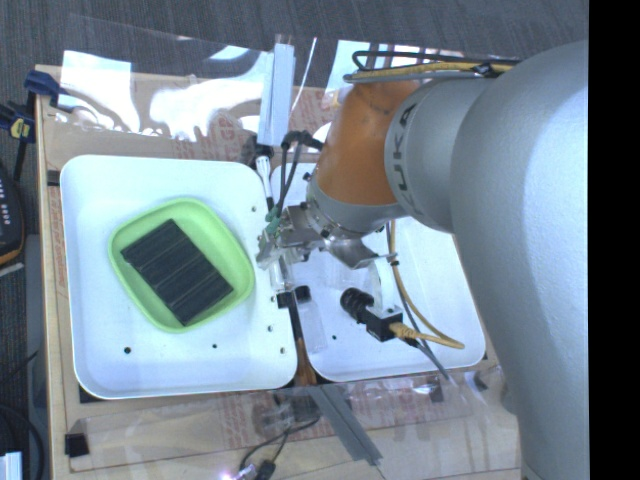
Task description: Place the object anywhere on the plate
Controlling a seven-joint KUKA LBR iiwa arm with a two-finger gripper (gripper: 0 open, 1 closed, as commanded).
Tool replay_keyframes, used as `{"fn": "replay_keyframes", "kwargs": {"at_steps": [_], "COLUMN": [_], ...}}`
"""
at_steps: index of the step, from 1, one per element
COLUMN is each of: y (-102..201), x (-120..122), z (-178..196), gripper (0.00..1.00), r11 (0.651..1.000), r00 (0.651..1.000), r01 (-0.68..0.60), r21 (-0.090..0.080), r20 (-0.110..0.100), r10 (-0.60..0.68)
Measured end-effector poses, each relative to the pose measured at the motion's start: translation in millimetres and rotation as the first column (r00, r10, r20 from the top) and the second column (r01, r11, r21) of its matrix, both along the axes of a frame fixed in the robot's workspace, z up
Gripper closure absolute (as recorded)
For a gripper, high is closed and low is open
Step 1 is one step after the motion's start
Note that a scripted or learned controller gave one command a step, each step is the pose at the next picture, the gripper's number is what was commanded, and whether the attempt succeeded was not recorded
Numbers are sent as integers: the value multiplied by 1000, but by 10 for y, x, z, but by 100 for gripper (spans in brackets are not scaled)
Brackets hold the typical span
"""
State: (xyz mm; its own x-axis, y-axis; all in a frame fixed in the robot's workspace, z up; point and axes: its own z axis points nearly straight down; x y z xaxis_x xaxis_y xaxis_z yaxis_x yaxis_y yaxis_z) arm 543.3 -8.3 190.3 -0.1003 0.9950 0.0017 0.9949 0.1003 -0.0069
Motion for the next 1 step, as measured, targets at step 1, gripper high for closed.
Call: {"fn": "replay_keyframes", "kwargs": {"at_steps": [1], "y": [-3], "x": [1], "z": [1], "gripper": [0], "r11": [1000], "r00": [1000], "r01": [1], "r21": [0], "r20": [0], "r10": [-1]}}
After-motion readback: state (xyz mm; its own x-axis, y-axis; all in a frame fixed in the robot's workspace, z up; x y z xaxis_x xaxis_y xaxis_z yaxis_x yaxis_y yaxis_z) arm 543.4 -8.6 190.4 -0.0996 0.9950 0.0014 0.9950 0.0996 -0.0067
